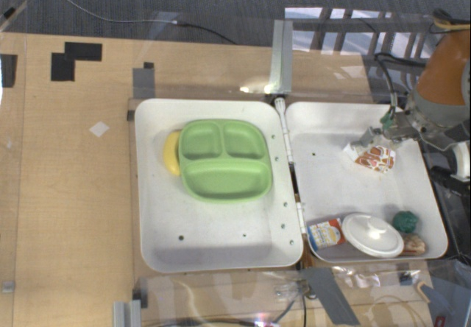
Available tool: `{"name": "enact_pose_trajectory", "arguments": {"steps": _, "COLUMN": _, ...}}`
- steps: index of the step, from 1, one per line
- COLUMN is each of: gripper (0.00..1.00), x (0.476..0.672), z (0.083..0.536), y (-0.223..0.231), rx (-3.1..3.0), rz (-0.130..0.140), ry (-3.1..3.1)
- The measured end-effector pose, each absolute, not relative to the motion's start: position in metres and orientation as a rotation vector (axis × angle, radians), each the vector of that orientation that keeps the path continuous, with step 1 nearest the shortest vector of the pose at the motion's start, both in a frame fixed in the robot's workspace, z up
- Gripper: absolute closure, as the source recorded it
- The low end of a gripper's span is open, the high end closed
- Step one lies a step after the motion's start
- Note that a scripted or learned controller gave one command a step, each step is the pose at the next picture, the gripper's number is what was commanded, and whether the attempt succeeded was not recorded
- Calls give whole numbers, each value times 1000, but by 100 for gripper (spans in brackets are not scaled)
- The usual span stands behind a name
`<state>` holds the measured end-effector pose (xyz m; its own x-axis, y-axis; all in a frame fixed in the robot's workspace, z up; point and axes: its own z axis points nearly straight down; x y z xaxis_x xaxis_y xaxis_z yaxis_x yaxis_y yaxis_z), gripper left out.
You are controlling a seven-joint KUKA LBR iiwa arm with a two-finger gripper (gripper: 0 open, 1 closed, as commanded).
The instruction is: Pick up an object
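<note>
sitting in the upper right part of the right bin [324, 171]: a small crinkly snack packet [375, 157], white with red print, lying flat near the far right wall. hanging just above and to the right of it, practically touching its top edge: the gripper [390, 125], coming in off the right side. can't tell what the gripper is doing, too dark and cluttered up there. reaching over the bin's right corner from the edge of the view: the arm [445, 75], orange band showing above the wrist, cables trailing nearby.

crowding the near edge of the same bin: a white lidded bowl [373, 235], a small printed carton [326, 233] to its left, a dark green ball-like thing [405, 222] to its right.

resting in the left bin [213, 244]: a green divided plate [224, 160] with something yellow [171, 153] peeking out from under its left side.

carrying both bins: a light wooden bench [66, 193] with black tape marks, dark carpet beyond.
</note>
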<state>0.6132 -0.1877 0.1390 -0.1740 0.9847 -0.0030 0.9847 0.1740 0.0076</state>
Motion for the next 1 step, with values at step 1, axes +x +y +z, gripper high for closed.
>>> {"name": "enact_pose_trajectory", "arguments": {"steps": 1, "gripper": 0, "x": 607, "z": 100, "y": -202, "rx": 1890, "rz": 6, "ry": 2499}}
